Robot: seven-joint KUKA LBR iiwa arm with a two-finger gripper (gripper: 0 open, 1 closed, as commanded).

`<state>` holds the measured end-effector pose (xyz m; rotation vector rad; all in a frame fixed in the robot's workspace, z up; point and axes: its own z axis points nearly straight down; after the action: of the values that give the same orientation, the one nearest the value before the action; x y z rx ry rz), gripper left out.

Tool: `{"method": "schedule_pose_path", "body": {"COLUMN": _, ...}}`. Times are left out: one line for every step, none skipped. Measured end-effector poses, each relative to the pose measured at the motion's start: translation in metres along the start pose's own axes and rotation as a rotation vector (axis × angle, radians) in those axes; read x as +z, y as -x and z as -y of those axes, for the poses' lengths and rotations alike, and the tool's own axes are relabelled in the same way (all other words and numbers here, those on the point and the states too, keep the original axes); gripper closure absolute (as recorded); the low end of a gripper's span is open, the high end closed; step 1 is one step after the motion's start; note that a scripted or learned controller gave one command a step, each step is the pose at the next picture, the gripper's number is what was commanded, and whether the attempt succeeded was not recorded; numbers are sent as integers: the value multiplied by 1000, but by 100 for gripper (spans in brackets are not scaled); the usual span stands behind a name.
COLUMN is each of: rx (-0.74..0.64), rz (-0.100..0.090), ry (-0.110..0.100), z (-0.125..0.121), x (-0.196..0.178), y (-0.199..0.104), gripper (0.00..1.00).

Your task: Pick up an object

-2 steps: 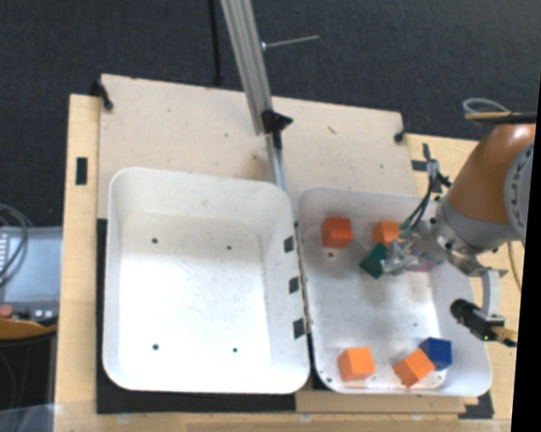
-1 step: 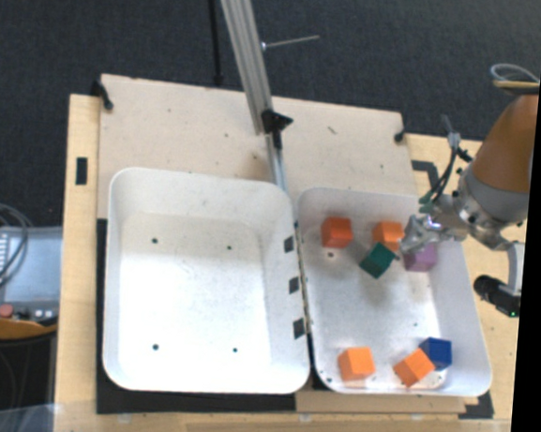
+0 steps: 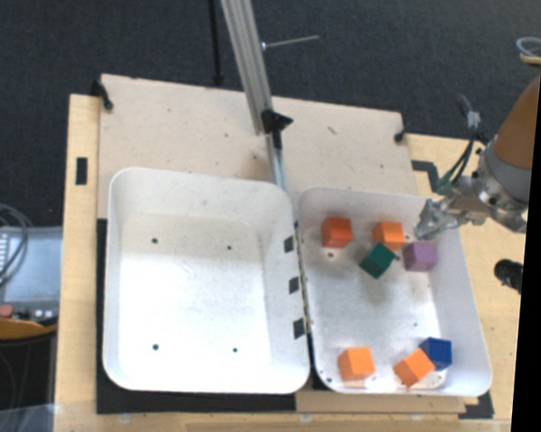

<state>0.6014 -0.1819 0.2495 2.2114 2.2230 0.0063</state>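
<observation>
From my remote seat I see the tool (image 3: 432, 221) low over the far right part of the right bin (image 3: 465, 303), its tip just above a purple cube (image 3: 420, 255). I cannot tell whether it is released or clenched; the tip is too small and blurred, and nothing shows plainly between it.

The purple cube is the nearest candidate for the pick. It is a small block with soft-looking edges, sitting flat on the bin floor near the far right wall. Just to its left an orange cube (image 3: 389, 234) sits close by, and a dark green cube (image 3: 377, 261) lies tilted, almost touching both. These two crowd the purple one on its left side, while the bin wall hems it on the right.

Further left, another orange cube (image 3: 337, 232) stands apart from that cluster. Along the near edge of the same bin I see an orange cube (image 3: 356, 364), and in the near right corner a second orange cube (image 3: 414, 367) touching a blue cube (image 3: 437, 352).

The left bin (image 3: 115, 272) sits beside it on the table (image 3: 166, 121). A slanted metal rail (image 3: 250, 53) reaches down to the gap between the bins.
</observation>
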Motion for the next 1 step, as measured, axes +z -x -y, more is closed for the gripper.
{"method": "schedule_pose_path", "body": {"rx": 0, "rz": -1, "ry": -7, "z": -6, "x": 8, "y": -46, "gripper": 100}}
